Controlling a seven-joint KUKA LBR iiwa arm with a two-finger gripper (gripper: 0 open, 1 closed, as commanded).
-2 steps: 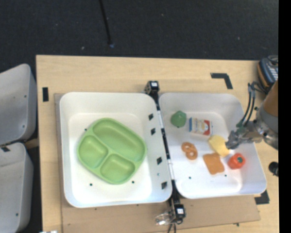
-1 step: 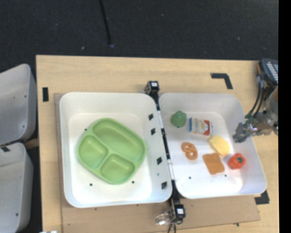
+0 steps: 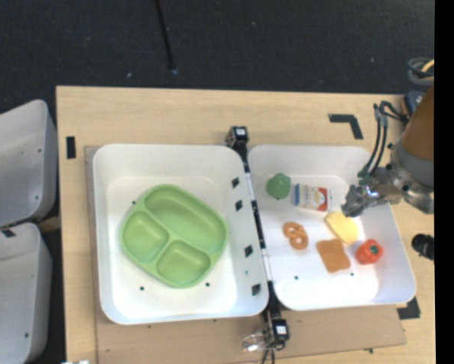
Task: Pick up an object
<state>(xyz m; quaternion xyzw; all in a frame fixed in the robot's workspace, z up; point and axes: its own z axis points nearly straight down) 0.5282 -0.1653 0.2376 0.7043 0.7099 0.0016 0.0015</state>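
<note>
No legible text (carton [image 3: 311, 197] print blurred)

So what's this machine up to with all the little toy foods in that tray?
A robot arm reaches in from the right, its gripper low over the right bin, right by a yellow block. It is meant to pick something up, but nothing is visibly held yet. Also in that bin: a green ball, a small carton, a pretzel, a toast slice and a tomato. The left bin holds a green divided plate.
</note>
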